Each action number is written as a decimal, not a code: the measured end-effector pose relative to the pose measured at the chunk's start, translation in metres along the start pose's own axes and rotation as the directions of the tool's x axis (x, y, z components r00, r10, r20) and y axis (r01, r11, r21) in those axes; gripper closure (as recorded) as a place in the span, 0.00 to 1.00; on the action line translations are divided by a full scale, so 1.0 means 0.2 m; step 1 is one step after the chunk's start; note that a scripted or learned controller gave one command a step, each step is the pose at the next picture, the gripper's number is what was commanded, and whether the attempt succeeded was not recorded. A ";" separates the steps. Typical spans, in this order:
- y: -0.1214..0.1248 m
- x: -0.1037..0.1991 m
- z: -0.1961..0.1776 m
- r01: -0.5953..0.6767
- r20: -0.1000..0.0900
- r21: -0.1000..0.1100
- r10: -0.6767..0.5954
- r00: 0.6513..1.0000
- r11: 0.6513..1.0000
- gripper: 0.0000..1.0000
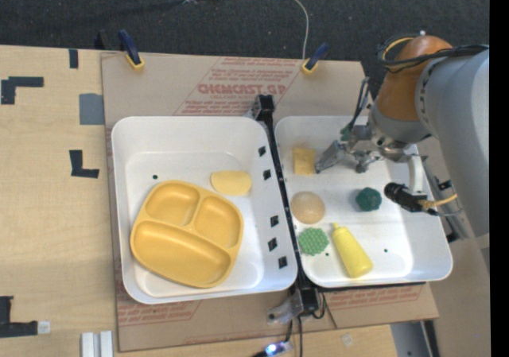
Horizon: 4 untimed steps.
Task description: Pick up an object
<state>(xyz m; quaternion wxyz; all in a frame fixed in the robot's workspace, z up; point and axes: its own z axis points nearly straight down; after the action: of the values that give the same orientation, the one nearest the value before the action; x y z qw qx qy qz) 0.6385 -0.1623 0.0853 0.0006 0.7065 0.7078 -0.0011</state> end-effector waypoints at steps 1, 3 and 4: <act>0.00 0.00 -0.06 0.001 0.001 -0.003 -0.001 1.000 1.000 1.00; 0.03 0.02 -0.60 0.000 -0.002 -0.005 0.000 1.000 1.000 1.00; 0.01 -0.02 -0.84 0.000 -0.002 -0.004 0.000 1.000 1.000 1.00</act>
<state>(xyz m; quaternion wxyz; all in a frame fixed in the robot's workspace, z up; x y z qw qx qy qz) 0.6409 -0.1655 0.2524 0.0016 0.7066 0.7076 0.0010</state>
